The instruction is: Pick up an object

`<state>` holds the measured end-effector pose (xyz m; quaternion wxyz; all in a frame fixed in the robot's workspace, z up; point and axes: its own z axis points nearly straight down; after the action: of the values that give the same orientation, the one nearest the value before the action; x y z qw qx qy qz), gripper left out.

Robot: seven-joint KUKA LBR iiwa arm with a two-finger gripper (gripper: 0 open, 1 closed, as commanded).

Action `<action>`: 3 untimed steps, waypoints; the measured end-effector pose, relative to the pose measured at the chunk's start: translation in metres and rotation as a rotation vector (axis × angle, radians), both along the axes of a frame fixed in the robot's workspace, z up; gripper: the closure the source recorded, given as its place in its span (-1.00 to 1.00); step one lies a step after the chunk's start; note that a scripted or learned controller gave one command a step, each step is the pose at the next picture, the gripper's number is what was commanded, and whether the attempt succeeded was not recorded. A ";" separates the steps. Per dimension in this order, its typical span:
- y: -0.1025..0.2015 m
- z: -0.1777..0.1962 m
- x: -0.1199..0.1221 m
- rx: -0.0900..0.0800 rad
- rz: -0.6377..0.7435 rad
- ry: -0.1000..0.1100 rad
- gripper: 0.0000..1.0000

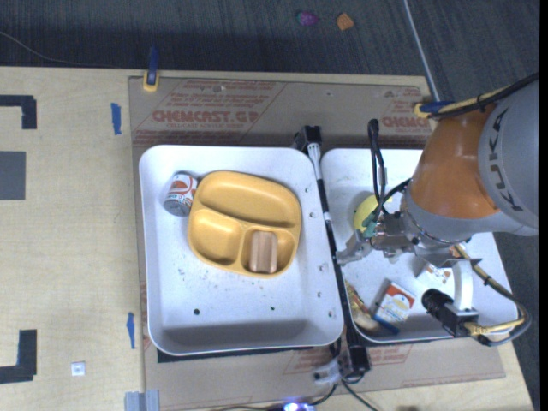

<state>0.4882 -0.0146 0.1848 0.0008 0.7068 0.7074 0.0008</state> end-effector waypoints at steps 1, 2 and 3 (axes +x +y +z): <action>-0.081 -0.057 0.012 0.000 -0.002 0.004 -1.00; -0.079 -0.090 -0.004 0.000 -0.001 0.001 -1.00; -0.078 -0.095 -0.006 -0.001 -0.002 -0.005 -1.00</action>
<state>0.4818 -0.0923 0.0898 0.0031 0.7076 0.7066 0.0024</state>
